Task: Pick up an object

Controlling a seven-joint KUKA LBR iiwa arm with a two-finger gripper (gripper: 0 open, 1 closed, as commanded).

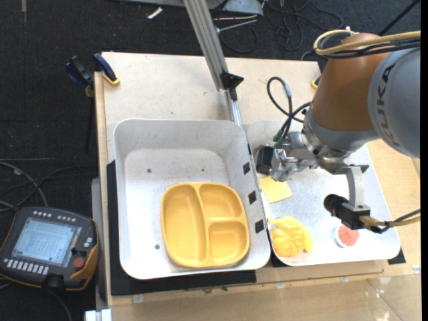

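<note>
While the claw (286,169), its state impossible to tell, hovers over the flat yellow square piece (275,190), that light, thin object probably needs an edge pinch.

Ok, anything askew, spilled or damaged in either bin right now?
Nothing stands out. The yellow divided plastic plate lies flat in the left white bin. In the right white bin the flat yellow square, yellow lumpy toy and small pink piece lie apart.
</note>
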